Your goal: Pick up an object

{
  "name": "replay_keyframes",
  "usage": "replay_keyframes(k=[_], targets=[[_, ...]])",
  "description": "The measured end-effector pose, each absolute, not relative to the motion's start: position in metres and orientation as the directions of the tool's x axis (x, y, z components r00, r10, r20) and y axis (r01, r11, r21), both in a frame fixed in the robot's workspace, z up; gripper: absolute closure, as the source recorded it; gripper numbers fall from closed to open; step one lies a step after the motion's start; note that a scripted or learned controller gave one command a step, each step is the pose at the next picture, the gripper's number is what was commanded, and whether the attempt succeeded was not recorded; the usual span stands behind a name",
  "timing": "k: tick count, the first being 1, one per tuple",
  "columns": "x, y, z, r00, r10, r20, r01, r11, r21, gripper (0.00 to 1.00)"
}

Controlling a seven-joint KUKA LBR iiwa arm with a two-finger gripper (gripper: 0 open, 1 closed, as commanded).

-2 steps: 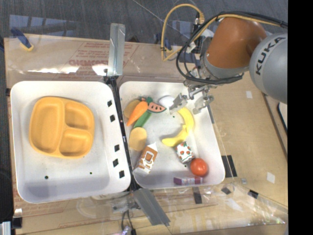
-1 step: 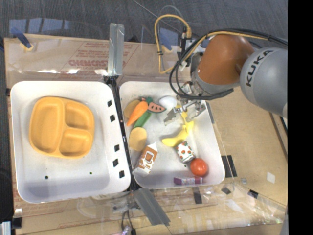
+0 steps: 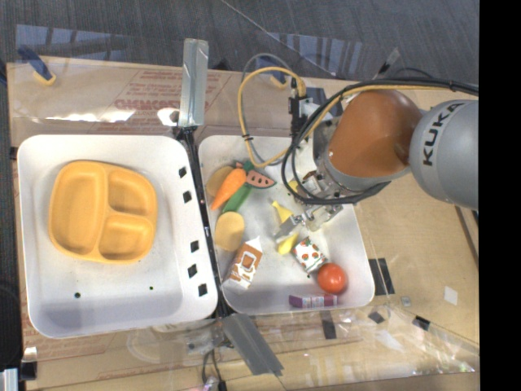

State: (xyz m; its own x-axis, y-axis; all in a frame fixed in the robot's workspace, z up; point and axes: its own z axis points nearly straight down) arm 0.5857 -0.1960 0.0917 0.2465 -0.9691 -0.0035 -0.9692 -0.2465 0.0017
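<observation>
Grey arm (image 3: pixel 444 149) | pincer (image 3: pixel 299 225) low in right bin (image 3: pixel 358 251) | near banana (image 3: pixel 282 214)

one fixed camera above the bench (image 3: pixel 407 243), looking down at a slant, both bins (image 3: pixel 32 218) in frame, arm (image 3: pixel 444 149) entering from right

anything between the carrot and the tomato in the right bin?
Yes. In the camera view, between the carrot and the tomato lie a yellow banana-like piece and a small red-and-white carton.
</observation>
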Motion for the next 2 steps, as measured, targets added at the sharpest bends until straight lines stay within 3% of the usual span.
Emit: replay_keyframes(k=[1,2], targets=[[0.5876,-0.1921,0.1020,0.253,-0.967,-0.005,-0.967,-0.253,0.000,1.00],[0.5876,-0.1919,0.1018,0.254,-0.967,-0.005,-0.967,-0.254,0.001,0.00]])
